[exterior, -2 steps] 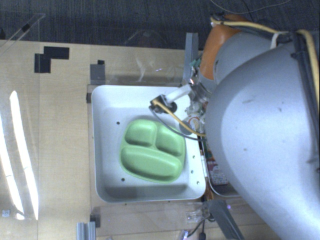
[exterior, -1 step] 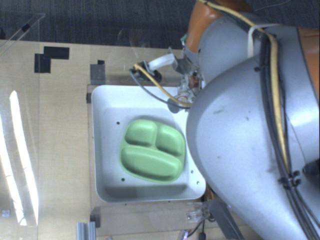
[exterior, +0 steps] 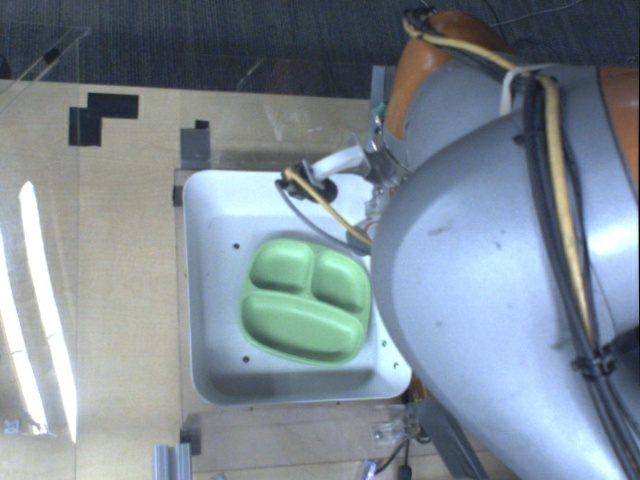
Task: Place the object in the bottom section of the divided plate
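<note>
Arm (exterior: 500,268), nearest, is stretched over bin's (exterior: 215,258) right side. Plate (exterior: 305,303) is seen flat in bin, bottom section (exterior: 300,330) bare. Object is hidden, likely by arm, so heft and grip spot cannot be judged. State of jaws cannot be told.

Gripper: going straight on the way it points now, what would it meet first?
Probably bare white bin floor beside the green divided plate, at its upper right corner, not the plate. The arm hides most of the gripper, so direction and depth are uncertain.

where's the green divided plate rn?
Camera view: the green divided plastic plate lies in the middle of the shallow white bin, left of the grey arm.
</note>
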Controlling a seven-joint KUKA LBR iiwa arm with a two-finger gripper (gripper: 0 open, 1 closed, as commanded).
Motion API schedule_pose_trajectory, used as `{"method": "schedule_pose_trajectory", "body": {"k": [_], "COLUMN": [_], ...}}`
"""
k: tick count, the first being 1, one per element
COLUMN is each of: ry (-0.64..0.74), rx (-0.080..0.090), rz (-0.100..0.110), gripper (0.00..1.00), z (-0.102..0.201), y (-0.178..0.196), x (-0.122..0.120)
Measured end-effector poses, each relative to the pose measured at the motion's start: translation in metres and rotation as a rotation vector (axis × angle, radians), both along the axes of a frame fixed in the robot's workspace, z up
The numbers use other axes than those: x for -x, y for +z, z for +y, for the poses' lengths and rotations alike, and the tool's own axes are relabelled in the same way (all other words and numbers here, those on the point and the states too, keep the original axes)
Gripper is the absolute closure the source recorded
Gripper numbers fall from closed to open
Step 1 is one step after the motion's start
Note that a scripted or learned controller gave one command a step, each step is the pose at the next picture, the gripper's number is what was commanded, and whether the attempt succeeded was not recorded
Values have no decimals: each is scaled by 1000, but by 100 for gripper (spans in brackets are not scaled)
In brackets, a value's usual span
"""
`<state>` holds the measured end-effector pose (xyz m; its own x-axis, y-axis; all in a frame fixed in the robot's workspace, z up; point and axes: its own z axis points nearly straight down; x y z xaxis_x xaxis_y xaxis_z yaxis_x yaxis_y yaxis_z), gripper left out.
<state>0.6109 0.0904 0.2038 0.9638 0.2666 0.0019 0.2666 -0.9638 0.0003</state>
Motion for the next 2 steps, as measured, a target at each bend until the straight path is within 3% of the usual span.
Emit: {"method": "schedule_pose_trajectory", "body": {"k": [1, 2], "ry": [113, 397], "rx": [1, 0], "rz": [-1, 1], "gripper": [100, 100], "z": [14, 55], "y": [41, -21], "x": [-5, -10]}}
